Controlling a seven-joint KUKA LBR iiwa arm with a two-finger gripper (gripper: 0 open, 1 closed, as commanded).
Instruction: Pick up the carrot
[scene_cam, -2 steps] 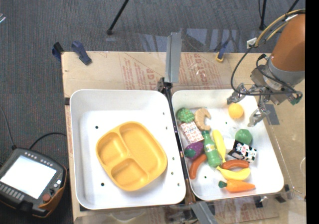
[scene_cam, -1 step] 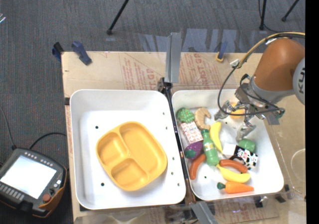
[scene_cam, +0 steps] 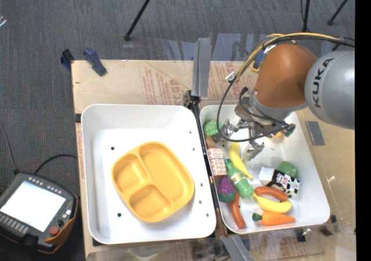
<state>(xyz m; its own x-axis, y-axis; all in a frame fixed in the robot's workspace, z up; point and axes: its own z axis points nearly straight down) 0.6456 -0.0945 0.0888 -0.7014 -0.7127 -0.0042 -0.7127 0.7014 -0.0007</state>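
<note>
1. Two white bins sit side by side on the surface [scene_cam: 116, 83]; left bin [scene_cam: 95, 138] carries a yellow divided plate [scene_cam: 152, 180].
2. Right bin [scene_cam: 316, 184] crowded with toy food: carrot [scene_cam: 273, 218] lying flat near the front edge, just below a banana [scene_cam: 272, 203] and beside a red sausage [scene_cam: 236, 213].
3. Arm [scene_cam: 307, 83] enters from the right; end effector [scene_cam: 246, 138] hangs over the bin's rear half, well apart from the carrot.
4. Fingers spread apart, nothing between them.
5. Tablet [scene_cam: 35, 210] on floor, lower left.
</note>
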